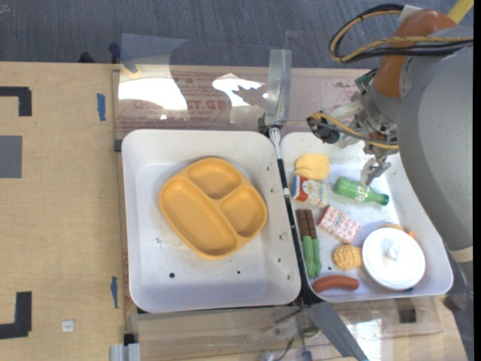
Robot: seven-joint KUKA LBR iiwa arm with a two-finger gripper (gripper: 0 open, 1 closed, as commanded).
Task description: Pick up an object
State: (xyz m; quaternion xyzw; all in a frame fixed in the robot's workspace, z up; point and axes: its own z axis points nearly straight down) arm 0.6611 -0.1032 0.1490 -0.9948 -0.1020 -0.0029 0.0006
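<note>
Nothing is lifted yet; the pick is not done. The gripper is lowered into the right bin, just above the green bottle. Finger state cannot be told, and no object is seen held. The bottle lies flat, directly under and just beside the tool, near the yellow lump. Closing and lifting are judged to remain.
</note>
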